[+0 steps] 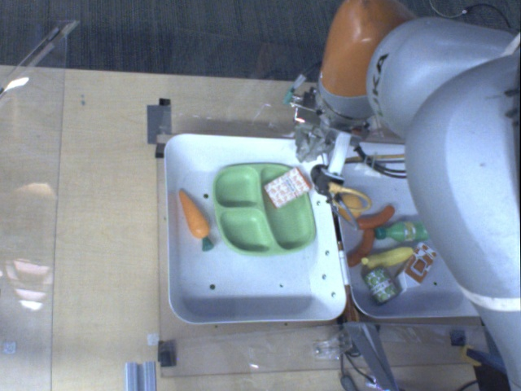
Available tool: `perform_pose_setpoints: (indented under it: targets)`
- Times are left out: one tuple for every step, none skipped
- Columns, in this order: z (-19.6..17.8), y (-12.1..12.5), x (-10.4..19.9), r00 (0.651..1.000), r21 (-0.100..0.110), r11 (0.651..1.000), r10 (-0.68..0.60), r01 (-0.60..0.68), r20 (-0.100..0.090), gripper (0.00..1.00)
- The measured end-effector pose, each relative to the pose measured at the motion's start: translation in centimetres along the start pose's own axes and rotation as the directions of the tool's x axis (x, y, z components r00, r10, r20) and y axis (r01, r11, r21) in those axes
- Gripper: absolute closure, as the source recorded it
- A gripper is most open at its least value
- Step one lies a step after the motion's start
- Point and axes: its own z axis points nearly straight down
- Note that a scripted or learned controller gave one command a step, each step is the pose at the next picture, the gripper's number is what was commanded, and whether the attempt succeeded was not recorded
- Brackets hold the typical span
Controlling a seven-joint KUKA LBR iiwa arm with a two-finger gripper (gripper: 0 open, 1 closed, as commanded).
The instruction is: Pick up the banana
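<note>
The task's thing, a short yellow banana (389, 257), lies on its side in the right-hand shallow white bin (431, 301), among a crowd of small goods. A green plastic bottle (401, 232) lies just above it, a reddish-brown sausage (375, 218) a little further up, a small green tin (379, 285) just below it, and a brown-and-white carton (421, 265) at its right end. That crowding matters, to my mind: a grasp will need to come down along the banana's free flanks rather than its ends.

The grey arm's tool (316, 151) hangs at the far edge of the bins, about over the wall that divides them, and well apart from the banana. I cannot tell whether it is released or clenched. Nothing is visibly held in it. I judge the pick is not yet begun; the tool must first travel toward the near right.

In the left-hand white bin (244, 296) sit a green three-part plastic plate (252, 214), a small printed white carton (286, 187) resting on the plate's far right rim, and an orange toy carrot (194, 213) beside the plate. Both bins stand on the pale wooden desk (81, 218).
</note>
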Motion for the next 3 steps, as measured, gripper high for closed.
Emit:
perform_pose_setpoints:
  targets:
    - [0.0, 0.0, 0.1, 1.000, 0.000, 1.000, 0.000, 0.000, 0.000, 1.00]
    - [0.0, 0.2, -0.7, 0.998, 0.000, 0.998, -0.057, 0.057, 0.000, 1.00]
    - [3.7, -1.8, 5.9, 0.998, 0.002, 0.998, 0.061, -0.061, 0.000, 1.00]
